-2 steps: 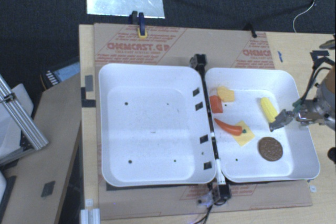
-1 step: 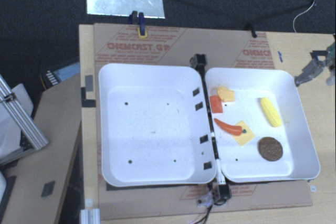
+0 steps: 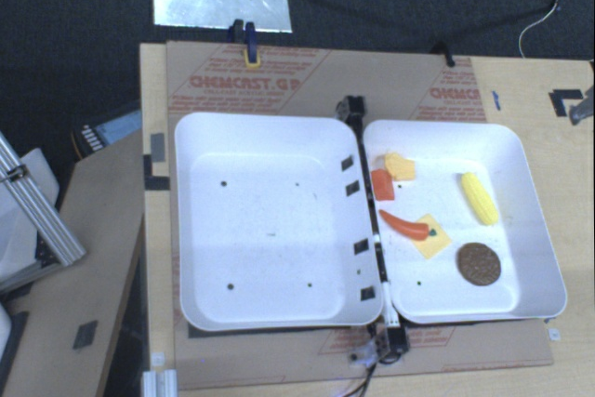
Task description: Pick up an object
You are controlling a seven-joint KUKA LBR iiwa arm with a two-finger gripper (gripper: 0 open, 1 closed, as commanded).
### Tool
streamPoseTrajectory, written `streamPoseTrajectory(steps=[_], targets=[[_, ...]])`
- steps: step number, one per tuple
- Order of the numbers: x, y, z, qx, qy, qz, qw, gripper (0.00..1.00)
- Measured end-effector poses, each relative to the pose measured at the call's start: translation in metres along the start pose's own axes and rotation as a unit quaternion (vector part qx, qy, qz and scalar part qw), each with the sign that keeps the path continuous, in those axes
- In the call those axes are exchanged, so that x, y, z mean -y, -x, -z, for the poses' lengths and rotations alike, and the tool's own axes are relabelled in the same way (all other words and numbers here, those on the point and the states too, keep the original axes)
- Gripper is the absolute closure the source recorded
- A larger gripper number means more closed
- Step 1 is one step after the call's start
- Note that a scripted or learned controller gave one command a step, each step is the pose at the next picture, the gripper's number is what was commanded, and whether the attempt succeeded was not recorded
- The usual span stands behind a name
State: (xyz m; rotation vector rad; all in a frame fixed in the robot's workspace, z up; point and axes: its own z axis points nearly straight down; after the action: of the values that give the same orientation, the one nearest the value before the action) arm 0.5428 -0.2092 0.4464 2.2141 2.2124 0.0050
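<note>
You see a small yellow plastic corn cob (image 3: pixel 479 197) lying in the right white bin (image 3: pixel 535 200), far right of a red chilli pepper (image 3: pixel 405 224) and beyond a round brown patty (image 3: pixel 479 263).

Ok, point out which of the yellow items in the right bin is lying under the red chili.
The flat yellow cheese slice: the red chili overlaps its upper corner. The corn cob and the small yellow chunk lie apart from it.

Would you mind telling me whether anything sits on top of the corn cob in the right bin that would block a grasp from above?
Nothing visible does. The corn cob lies bare in the right bin, apart from the brown disc and the chili pepper.
</note>
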Motion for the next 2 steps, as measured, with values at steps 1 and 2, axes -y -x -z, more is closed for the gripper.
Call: streamPoseTrajectory(steps=[1, 2], targets=[[-0.0209, -0.0026, 0.0941, 0.000, 0.002, 0.003, 1.0000, 0.00], [-0.0208, -0.0023, 0.1010, -0.001, -0.001, 0.005, 1.0000, 1.00]])
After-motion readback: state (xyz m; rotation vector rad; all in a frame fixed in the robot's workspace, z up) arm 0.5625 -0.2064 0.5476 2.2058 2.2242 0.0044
